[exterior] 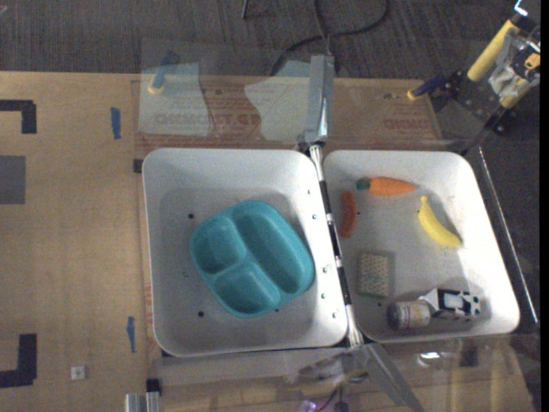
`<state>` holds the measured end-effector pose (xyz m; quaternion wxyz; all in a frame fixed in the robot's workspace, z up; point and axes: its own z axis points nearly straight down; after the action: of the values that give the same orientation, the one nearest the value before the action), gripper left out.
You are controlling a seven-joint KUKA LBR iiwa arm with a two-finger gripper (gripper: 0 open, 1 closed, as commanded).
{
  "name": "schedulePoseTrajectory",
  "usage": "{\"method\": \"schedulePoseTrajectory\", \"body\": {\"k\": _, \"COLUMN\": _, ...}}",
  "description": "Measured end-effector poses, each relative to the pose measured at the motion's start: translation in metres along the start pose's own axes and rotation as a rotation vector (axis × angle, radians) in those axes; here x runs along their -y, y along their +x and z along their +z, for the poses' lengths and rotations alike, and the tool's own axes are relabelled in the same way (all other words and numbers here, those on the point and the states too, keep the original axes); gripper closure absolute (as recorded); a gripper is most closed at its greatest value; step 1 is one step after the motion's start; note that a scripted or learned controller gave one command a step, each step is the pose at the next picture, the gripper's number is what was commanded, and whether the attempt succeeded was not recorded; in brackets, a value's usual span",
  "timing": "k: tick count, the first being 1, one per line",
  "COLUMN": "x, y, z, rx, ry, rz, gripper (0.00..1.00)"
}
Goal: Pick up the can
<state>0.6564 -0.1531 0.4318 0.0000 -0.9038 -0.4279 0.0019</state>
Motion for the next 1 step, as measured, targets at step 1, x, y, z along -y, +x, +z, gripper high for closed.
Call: {"method": "schedulePoseTrajectory", "body": {"k": 1, "x": 0.0114, "y": 0.0103, "z": 0.2378, "rx": -0.001, "ry": 0.005, "rz": 0.01, "gripper": 1.0}}
